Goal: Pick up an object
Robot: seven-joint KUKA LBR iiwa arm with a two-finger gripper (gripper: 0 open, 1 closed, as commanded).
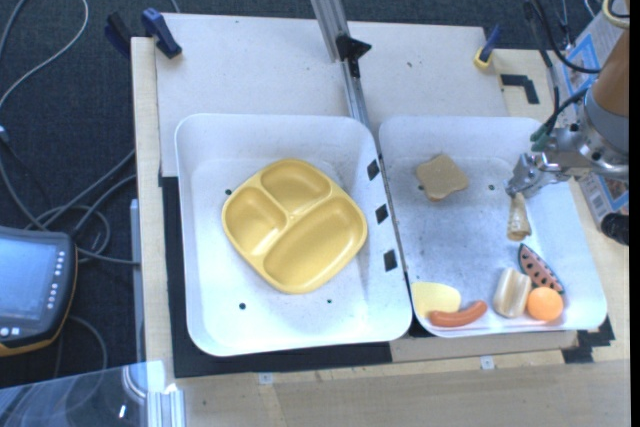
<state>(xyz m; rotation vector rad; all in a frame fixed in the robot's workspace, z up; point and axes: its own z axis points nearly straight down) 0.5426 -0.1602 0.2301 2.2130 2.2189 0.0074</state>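
Just below the gripper point(524, 179) lies a tan cone point(518, 216).

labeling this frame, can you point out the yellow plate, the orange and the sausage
yellow plate point(293, 237): camera view, on the divider ridge near its middle
orange point(545, 304): camera view, on the middle of the fruit
sausage point(458, 317): camera view, on its middle, along the right bin's near edge

Glossy, seemingly plastic yellow plate point(294, 225); matt speckled white bins point(200, 245).
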